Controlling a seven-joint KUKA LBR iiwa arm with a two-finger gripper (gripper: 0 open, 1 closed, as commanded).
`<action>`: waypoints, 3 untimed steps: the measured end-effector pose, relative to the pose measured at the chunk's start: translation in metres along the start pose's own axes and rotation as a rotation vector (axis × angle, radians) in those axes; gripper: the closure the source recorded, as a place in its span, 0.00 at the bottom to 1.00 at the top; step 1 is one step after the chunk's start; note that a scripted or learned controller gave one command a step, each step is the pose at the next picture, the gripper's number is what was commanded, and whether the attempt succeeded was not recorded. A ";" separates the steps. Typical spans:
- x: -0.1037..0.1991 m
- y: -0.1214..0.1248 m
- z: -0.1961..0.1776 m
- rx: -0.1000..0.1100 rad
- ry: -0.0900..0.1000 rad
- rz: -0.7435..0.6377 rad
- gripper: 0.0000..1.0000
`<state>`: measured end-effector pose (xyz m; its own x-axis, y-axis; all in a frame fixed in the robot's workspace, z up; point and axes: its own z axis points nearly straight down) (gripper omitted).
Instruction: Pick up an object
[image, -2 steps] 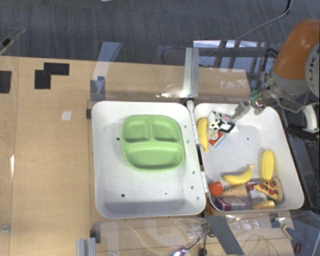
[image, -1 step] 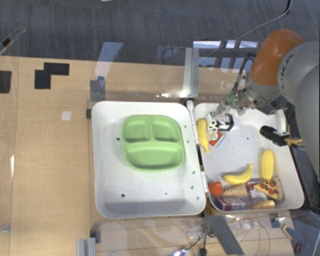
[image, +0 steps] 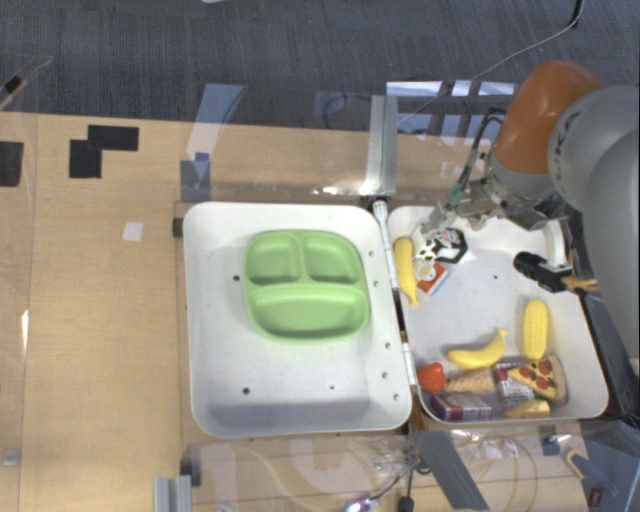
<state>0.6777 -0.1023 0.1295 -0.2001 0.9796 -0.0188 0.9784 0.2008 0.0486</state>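
Toy food crowds the right bin's (image: 598, 395) lower edge; I'm steering the claw (image: 440, 236) above a black-and-white packet (image: 438, 262) at upper right, just below its tips. Whether the claw is spread, I cannot tell.

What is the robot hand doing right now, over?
Hand low in right bin, over small black-white-red item. Grip unclear. Banana close beside, other toy food near front.
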 end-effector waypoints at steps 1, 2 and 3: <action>0.001 0.002 0.005 -0.003 0.000 0.102 0.00; 0.004 -0.001 0.007 -0.012 -0.001 0.240 0.00; 0.005 -0.001 0.008 -0.013 0.000 0.248 0.00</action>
<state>0.6766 -0.0976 0.1212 0.0463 0.9989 -0.0045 0.9968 -0.0459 0.0650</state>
